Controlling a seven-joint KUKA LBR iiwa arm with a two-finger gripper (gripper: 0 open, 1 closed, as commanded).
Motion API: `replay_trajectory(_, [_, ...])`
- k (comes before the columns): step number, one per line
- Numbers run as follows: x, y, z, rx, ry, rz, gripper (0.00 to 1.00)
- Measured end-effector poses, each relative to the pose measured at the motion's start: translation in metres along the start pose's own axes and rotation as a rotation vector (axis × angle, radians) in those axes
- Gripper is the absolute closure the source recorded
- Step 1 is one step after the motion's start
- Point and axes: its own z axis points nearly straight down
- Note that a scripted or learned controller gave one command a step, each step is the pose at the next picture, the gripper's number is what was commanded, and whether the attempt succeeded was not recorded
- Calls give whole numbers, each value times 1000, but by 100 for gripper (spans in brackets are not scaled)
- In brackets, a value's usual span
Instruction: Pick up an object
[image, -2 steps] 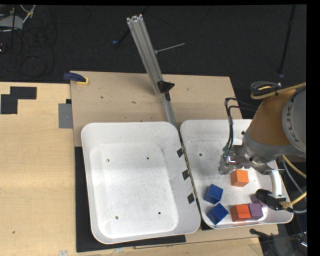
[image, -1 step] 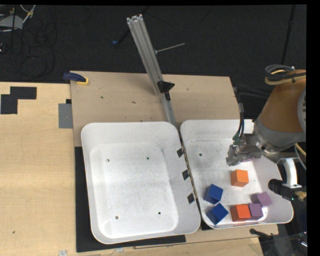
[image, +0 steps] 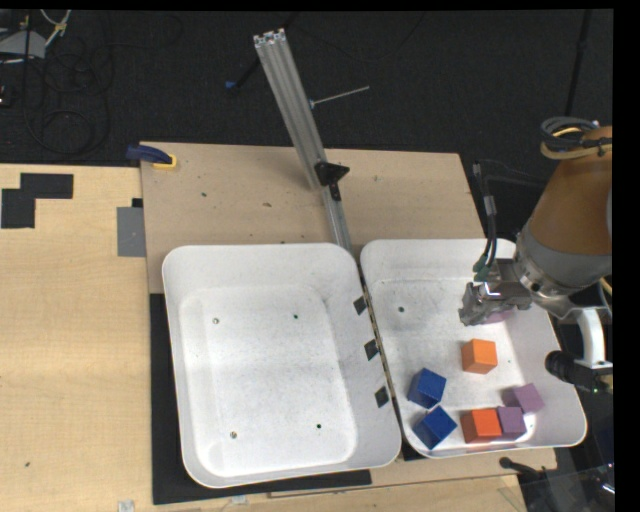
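Surface (image: 250, 190): a light wooden top bearing two shallow white bins side by side.
Left bin (image: 190, 290): white, speckled floor.
Right bin (image: 420, 270): white, with small blocks gathered in its near right part.
Arm (image: 570, 220): grey with an orange band, reaching in from the right over the right bin.
Pincer (image: 484, 304): hangs over the right bin, just above and beyond the orange cube; whether it is spread or closed cannot be told.
Orange cube (image: 480, 355): small, bright orange, standing alone on the bin floor.
Blue blocks (image: 428, 387): two, dark blue, near the bin's left wall, one behind the other.
Front row: a second orange block (image: 485, 424) beside a purple block (image: 512, 421), against the near rim.
Purple block behind (image: 524, 399): pale purple, tilted, just beyond that row.
Metal rail (image: 298, 120): a grey bar slanting down toward the gap between the bins.
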Motion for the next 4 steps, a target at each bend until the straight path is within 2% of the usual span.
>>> replay_trajectory(1, [45, 12, -7, 2, 1, -3, 100])
replay_trajectory(2, [91, 27, 5, 3, 0, -3, 100])
replay_trajectory(4, [185, 72, -3, 1, 2, -3, 100])
